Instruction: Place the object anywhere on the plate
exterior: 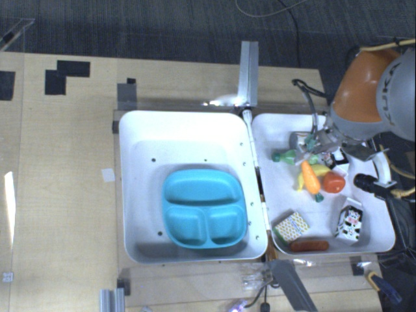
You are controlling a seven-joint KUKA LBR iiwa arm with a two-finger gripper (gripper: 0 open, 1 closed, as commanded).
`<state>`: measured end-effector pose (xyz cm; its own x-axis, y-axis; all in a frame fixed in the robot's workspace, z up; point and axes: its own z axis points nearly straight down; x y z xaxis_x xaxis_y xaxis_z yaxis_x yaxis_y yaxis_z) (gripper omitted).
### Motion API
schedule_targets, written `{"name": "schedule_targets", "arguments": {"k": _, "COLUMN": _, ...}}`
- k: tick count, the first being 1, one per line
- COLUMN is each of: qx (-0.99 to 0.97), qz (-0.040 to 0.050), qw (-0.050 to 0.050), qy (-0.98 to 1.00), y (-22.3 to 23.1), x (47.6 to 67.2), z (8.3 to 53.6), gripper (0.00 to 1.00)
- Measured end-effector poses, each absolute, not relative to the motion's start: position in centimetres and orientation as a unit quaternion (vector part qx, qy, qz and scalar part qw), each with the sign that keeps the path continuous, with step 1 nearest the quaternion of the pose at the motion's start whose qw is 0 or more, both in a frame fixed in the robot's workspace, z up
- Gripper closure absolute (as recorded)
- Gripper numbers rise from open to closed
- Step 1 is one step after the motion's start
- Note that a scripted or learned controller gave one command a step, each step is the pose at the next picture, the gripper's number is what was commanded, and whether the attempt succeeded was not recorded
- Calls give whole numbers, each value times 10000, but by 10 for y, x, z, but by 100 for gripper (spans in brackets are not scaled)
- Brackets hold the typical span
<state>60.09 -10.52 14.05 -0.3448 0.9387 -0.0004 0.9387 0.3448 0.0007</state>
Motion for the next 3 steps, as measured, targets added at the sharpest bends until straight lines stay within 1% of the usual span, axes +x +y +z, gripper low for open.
{"name": "schedule_targets", "arguments": {"k": 1, "qx": 4838, "qz": 6, "qw": 8, "qy": 8752, "y": -44, "x": 581, "z": 183, "gripper": 100}}
{"name": "schedule_targets", "arguments": {"k": 2, "qx": 4245, "qz": 7, "qw": 17, "qy": 9054, "y": 4, "x": 571, "z": 212, "gripper": 100}}
{"name": "schedule_targets", "arguments": {"k": 3, "qx": 2971, "qz": 12, "qw": 18, "qy": 9549, "y": 84, "x": 615, "z": 183, "gripper": 100}}
